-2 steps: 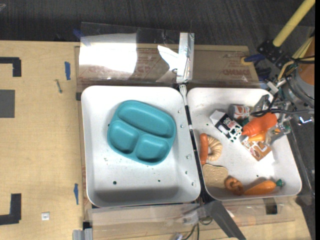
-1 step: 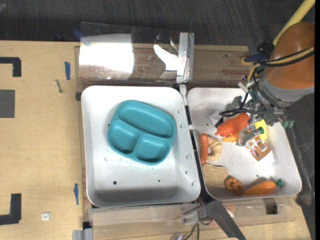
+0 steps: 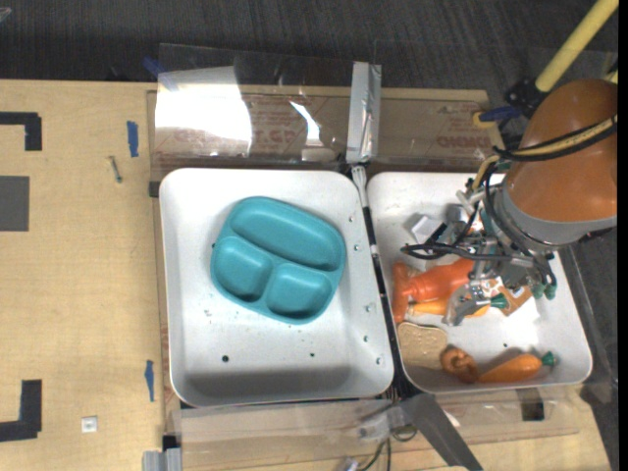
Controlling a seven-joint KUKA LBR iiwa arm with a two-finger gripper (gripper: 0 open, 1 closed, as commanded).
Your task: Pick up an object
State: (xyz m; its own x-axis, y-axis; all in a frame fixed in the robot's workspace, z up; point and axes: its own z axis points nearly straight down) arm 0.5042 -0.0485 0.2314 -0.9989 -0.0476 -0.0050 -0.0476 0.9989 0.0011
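Observation:
My gripper (image 3: 479,285) hangs low over the right bin (image 3: 574,346), under the arm's orange band. Just to its left, touching or nearly so, lies an orange toy (image 3: 429,283). A tan bread slice (image 3: 420,341) sits in front of that toy. An orange carrot (image 3: 512,367) with a green end lies along the bin's front wall, beside a small brown-orange piece (image 3: 456,361). A grey piece (image 3: 421,228) rests farther back in the bin. The wrist and cables hide what is under the gripper.
The left bin (image 3: 196,332) holds a teal divided plate (image 3: 278,257) near its middle. A clear plastic sheet (image 3: 255,116) stands behind both bins. Bare wooden bench (image 3: 78,263) stretches to the left.

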